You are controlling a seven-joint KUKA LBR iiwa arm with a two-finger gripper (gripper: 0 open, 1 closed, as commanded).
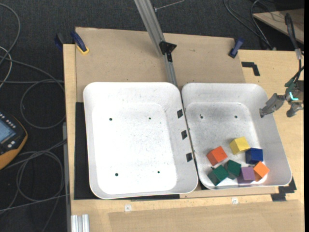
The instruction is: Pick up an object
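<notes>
Camera view: the gripper (282, 106) hangs over the right rim of the right bin (227, 92), its two fingers spread apart and pinching nothing. The blocks lie down and to its left, bunched in that bin's near corner; the yellow block (239, 145) and blue block (254, 155) are nearest, the orange-red block (217, 155) farther left

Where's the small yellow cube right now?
The small yellow cube lies in the right-hand white bin, toward its near right corner, between the orange-red cube and the dark blue cube.
</notes>
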